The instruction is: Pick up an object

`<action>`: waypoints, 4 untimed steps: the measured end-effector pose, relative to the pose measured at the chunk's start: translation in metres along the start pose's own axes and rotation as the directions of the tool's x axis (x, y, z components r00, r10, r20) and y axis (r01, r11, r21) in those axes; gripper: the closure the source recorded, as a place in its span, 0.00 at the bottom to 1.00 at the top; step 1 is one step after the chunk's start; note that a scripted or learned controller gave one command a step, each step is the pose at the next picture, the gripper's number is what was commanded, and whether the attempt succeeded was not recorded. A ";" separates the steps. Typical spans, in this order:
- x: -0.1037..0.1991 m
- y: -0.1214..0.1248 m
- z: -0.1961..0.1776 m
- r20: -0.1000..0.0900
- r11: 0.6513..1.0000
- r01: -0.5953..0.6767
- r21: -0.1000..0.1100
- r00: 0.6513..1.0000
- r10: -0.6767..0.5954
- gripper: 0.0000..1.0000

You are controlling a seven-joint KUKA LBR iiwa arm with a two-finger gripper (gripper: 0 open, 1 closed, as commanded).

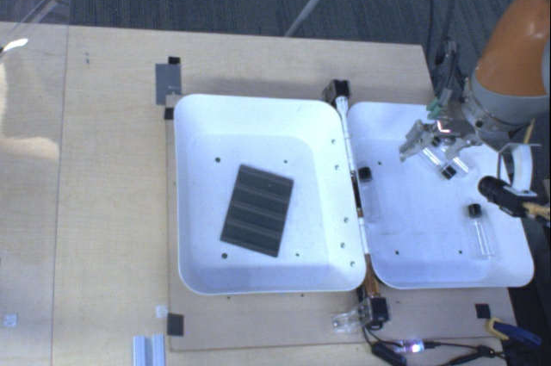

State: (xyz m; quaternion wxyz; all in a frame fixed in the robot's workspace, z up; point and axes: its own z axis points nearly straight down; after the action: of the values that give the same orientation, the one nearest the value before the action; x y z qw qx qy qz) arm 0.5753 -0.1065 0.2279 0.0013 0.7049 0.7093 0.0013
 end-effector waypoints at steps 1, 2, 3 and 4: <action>-0.096 0.034 0.022 0.002 0.999 0.048 -0.001 0.999 -0.048 0.00; -0.093 0.034 0.123 -0.008 0.995 0.102 0.004 0.995 -0.102 0.00; -0.094 0.026 0.133 -0.004 0.992 0.130 -0.002 0.992 -0.130 0.00; -0.097 0.064 0.112 -0.003 0.989 0.148 0.003 0.989 -0.148 0.00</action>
State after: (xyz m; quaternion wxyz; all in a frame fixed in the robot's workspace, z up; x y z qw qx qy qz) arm 0.6404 -0.2031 0.1158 -0.0007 0.6504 0.7596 0.0011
